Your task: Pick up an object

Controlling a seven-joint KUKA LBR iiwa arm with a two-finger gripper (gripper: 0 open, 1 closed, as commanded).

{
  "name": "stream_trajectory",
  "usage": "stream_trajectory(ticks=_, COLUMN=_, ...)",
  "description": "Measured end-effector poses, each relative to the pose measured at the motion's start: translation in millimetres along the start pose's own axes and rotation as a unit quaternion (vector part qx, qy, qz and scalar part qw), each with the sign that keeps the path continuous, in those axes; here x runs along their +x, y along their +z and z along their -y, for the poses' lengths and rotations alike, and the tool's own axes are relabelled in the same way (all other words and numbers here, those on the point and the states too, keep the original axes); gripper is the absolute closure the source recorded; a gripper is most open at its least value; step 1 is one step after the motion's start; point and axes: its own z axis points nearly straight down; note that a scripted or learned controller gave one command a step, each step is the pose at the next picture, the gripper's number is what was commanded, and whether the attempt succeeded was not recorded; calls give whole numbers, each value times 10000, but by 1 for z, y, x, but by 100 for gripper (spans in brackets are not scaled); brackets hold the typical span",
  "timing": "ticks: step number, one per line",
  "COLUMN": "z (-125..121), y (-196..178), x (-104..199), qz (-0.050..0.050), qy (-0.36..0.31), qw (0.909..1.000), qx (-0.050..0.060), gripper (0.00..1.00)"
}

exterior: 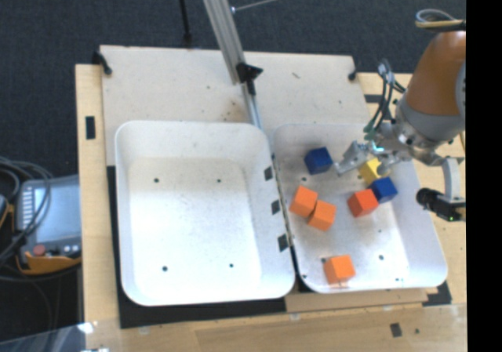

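Observation:
The right bin (416,260) holds several small blocks. A blue block (318,160) lies at its upper left. Two orange blocks (304,201) (322,215) touch near the bin's left side, and a third orange block (340,268) lies near the front edge. A red-orange block (362,202) sits beside a second blue block (383,189). A yellow block (369,171) lies right under my gripper (362,159), which hangs low over the bin's upper right. Whether the yellow block is between the fingers is not visible.
The left bin (125,186) lies beside the right one. A slanted aluminium bar (223,25) rises from behind the bins. Cables and a pendant (43,221) lie off the bench at the left. The arm's orange band (435,76) fills the upper right.

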Motion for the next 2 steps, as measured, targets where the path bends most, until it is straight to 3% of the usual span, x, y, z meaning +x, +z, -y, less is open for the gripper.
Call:
stream_trajectory(ticks=1, z=-1, y=-2, x=0, qz=3, qy=3, qw=10000, qx=-22, gripper=0)
stream_trajectory(ticks=2, z=8, y=57, x=1, qz=12, qy=17, qw=10000, qx=8, gripper=0)
